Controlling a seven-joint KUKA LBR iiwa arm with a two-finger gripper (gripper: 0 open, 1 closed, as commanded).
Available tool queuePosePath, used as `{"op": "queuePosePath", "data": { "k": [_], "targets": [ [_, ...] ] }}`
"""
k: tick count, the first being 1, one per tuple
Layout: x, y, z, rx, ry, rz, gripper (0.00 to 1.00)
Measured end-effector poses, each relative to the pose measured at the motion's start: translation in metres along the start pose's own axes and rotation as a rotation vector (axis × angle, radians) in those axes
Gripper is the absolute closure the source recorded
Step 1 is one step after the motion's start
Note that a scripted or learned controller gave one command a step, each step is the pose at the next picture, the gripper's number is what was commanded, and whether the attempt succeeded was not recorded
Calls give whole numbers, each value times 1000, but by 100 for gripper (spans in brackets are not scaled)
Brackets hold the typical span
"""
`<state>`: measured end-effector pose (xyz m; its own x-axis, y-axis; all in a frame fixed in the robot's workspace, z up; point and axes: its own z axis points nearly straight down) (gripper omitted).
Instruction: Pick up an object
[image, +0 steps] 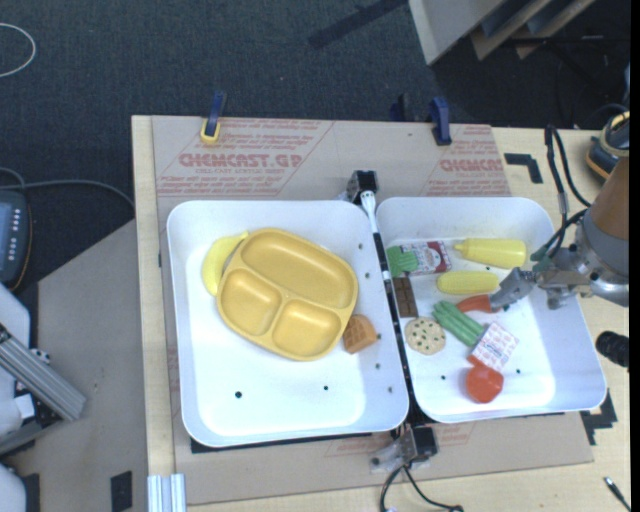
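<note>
The gripper (512, 290) hangs low over the right bin (570, 375), its tip beside a red piece (478, 303) and a yellow one (466, 282); whether it pinches anything cannot be told. Around it in that bin lie a yellow corn cob (490, 251), green stalks (460, 324), a cookie (426, 336), a tomato (484, 384) and small packets (494, 346). The left bin (200, 400) holds a yellow divided tray (288, 292) and a brown pastry (359, 334), both bins resting on a brown board (300, 150) over dark carpet (150, 50).

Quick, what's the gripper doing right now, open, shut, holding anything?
Gripper: over the right bin, beside the yellow pieces; open or shut cannot be told, and nothing shows between its fingers.
</note>
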<state>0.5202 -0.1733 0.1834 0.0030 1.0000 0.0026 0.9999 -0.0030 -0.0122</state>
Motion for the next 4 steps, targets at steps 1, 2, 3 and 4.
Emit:
{"op": "queuePosePath", "data": {
  "k": [1, 2, 3, 4],
  "targets": [
    [0, 3, -6, -13, -3, -3, 0],
    [7, 8, 41, -7, 0, -4, 0],
    [8, 9, 92, -11, -1, -2, 0],
    [7, 11, 78, -19, -4, -2, 100]
  ]
}}
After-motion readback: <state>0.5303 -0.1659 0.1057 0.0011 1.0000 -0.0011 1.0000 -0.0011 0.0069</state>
